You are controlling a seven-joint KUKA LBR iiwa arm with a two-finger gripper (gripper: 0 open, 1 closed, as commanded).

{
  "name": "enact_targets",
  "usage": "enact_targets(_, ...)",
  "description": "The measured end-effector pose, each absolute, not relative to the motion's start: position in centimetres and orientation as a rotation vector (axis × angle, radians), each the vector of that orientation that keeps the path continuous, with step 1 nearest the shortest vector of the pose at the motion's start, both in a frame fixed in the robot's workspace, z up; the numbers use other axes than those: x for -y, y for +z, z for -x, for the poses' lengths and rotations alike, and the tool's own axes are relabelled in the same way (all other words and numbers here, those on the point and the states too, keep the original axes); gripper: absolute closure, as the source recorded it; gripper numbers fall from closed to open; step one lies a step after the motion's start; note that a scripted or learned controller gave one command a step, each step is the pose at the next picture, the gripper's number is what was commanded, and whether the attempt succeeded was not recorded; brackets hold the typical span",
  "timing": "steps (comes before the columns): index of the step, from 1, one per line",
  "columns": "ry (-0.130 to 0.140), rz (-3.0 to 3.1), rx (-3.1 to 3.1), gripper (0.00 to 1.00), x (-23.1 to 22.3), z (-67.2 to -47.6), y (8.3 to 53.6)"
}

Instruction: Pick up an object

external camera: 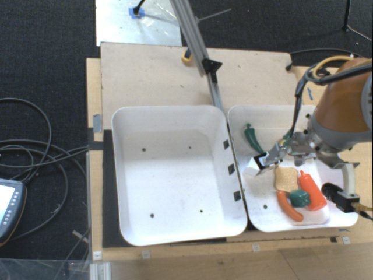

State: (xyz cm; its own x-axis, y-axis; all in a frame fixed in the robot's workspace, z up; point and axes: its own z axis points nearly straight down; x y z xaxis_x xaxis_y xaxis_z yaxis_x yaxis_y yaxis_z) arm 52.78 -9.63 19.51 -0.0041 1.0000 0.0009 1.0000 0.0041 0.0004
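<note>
Left bin lies on the worktop. Right bin: green piece near its back, then the tool low over the floor, whether clenched or released I cannot tell. Beige block, orange sausage, teal lump and orange bottle cluster alongside.

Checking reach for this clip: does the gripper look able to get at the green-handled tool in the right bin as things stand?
Probably yes. The gripper hovers just below the green-handled tool, which lies alone on bare floor of the right bin. The tan block and orange pieces sit apart, off the path.
</note>
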Motion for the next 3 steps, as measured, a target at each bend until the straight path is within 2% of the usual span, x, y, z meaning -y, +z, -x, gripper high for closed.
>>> enact_targets(1, -0.002, 2.219, 2.224, 0.0, 9.6, -52.8, 19.5)
enact_targets(2, 0.005, 2.217, 2.219, 0.0, 9.5, -52.0, 13.6)
enact_targets(3, -0.001, 2.225, 2.226, 0.0, 9.6, -52.1, 9.1)
